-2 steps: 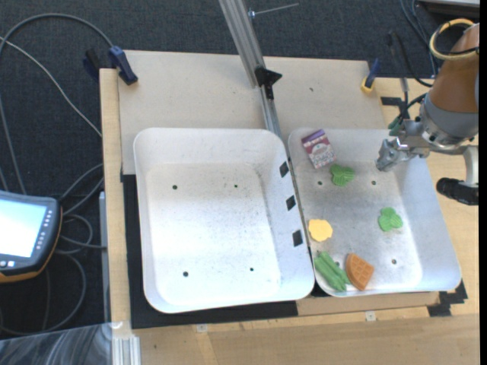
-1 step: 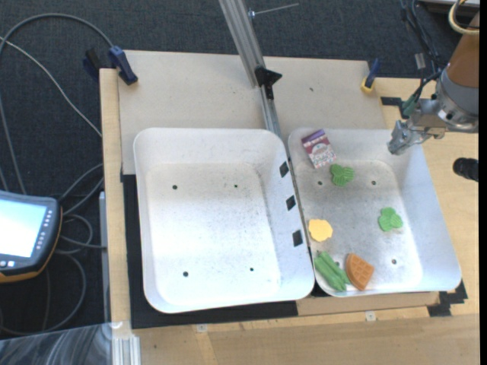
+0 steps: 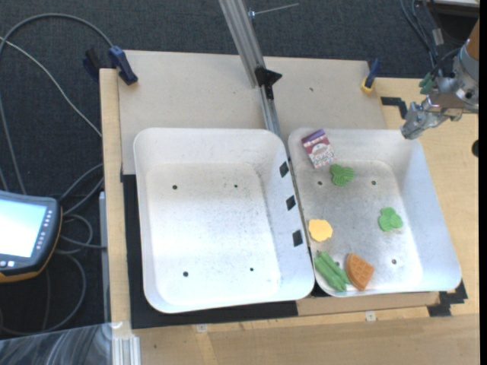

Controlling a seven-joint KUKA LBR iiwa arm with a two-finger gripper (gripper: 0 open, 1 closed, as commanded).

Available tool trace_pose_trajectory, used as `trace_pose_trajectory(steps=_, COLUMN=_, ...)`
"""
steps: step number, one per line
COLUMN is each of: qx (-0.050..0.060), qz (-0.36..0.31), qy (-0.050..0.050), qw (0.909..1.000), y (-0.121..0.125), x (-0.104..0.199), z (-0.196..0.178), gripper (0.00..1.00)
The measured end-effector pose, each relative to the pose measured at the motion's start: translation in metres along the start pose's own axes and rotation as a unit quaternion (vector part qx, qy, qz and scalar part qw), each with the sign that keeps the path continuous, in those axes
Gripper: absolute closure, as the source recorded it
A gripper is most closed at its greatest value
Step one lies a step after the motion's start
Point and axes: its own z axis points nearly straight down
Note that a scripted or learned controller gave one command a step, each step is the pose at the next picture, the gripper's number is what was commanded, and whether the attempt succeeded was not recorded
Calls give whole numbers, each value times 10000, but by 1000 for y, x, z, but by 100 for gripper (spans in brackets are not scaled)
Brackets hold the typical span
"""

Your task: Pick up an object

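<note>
The right bin (image 3: 426, 196) holds several small objects. A purple and white carton (image 3: 318, 147) lies near its back left corner. A green piece (image 3: 342, 176) sits just in front of the carton, and another green piece (image 3: 390, 220) lies toward the right. A yellow piece (image 3: 320, 230) rests by the left wall. A long green piece (image 3: 329, 270) and an orange waffle-like piece (image 3: 359, 271) lie at the front. My gripper (image 3: 415, 125) hangs at the right bin's back right corner, above the rim, apart from all the objects.
The left bin (image 3: 205, 219) stands beside the right one, with black clips (image 3: 290, 202) along the shared edge. A slanted metal post (image 3: 243, 33) rises behind the bins. Blue clamps (image 3: 122, 63) and a yellow one (image 3: 370, 77) grip the board. A tablet (image 3: 23, 234) lies far left.
</note>
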Motion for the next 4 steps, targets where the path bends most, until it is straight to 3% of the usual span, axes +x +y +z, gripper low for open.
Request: trace_pose_trajectory(steps=4, qx=57, qz=-24, qy=29, qw=10000, y=-66, x=198, z=-14, gripper=100)
